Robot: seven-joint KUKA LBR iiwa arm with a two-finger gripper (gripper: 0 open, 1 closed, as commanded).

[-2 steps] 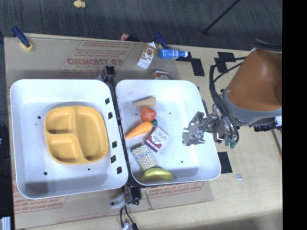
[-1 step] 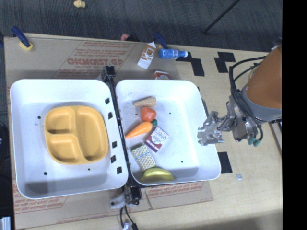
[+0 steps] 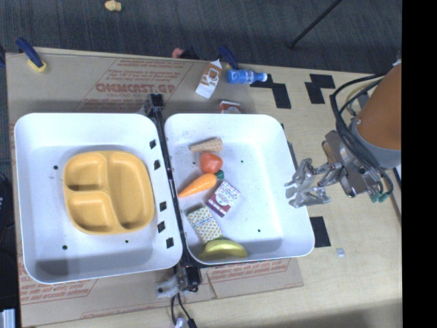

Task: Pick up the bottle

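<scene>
A yellow divided plate (image 3: 108, 190) lay in the left bin (image 3: 27, 183). The right bin (image 3: 266, 176) held a carrot (image 3: 198, 184), a tomato (image 3: 211, 162), a wafer (image 3: 206, 145), two small cartons (image 3: 224, 198) and a yellow banana-like piece (image 3: 222, 249).

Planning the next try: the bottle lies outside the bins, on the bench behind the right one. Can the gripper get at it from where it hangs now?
Probably yes. The bottle lies on its side on open bench with nothing over it; the gripper hangs at the right bin's right rim. A small carton lies just beside the bottle.
</scene>
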